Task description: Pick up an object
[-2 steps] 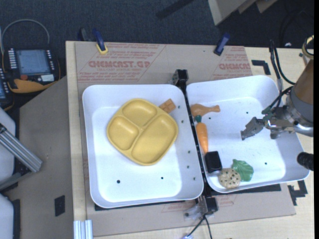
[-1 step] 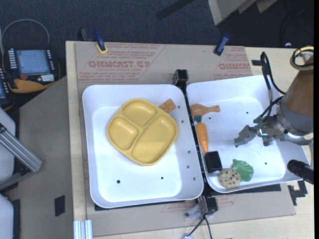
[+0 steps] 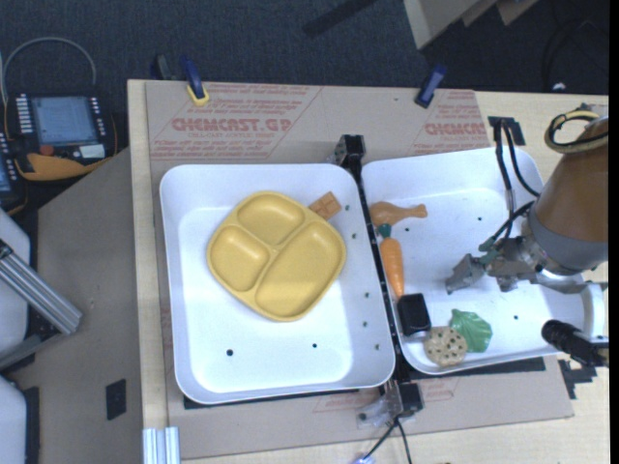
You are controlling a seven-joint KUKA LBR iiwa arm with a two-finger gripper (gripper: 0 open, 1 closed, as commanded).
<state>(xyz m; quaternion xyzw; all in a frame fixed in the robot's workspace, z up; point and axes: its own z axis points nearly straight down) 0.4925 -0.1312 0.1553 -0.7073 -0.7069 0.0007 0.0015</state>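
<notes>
Reaching in from the right over the right bin (image 3: 455, 177), my gripper (image 3: 462, 276) hangs with its fingers apart and nothing between them. Left of it, along that bin's left wall, lie a drumstick (image 3: 397, 213), a carrot (image 3: 392, 265) and a black block (image 3: 414, 313). Nearer the bin's front edge sit a cookie (image 3: 444, 346) and a green leaf (image 3: 473, 328), touching. A yellow plate (image 3: 277, 255) lies in the left bin (image 3: 193, 336), a brown block (image 3: 325, 205) at its rim.
</notes>
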